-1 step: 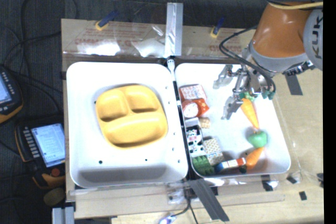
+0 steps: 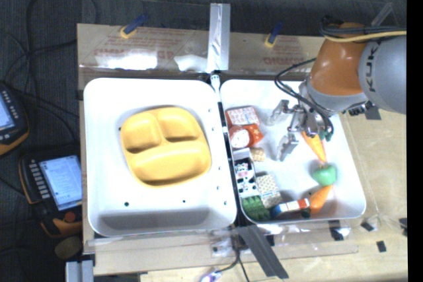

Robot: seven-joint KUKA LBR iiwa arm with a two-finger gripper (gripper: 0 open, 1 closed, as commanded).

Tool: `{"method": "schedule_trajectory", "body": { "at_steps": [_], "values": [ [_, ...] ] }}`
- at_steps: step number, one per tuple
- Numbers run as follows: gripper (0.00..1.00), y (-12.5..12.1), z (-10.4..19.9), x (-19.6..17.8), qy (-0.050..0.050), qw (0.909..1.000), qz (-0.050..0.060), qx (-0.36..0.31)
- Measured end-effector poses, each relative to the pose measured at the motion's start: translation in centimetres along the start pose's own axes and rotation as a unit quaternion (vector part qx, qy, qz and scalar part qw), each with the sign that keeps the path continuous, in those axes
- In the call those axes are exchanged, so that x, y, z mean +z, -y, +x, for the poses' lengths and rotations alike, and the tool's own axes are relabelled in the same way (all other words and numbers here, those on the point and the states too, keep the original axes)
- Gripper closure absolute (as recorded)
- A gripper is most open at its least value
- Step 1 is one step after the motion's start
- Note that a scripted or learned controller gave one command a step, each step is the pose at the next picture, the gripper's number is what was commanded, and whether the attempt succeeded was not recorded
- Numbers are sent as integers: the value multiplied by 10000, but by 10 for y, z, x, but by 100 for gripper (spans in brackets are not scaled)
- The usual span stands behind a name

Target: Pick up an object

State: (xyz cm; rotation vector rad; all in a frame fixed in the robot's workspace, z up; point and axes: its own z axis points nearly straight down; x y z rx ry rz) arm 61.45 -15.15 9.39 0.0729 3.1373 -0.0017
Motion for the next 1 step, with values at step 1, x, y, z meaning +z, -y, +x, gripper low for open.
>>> {"method": "schedule_trajectory", "body": {
  "at_steps": [1],
  "values": [
    [0, 66, 37, 4, 46, 9985, 10, 554]
  ]
}}
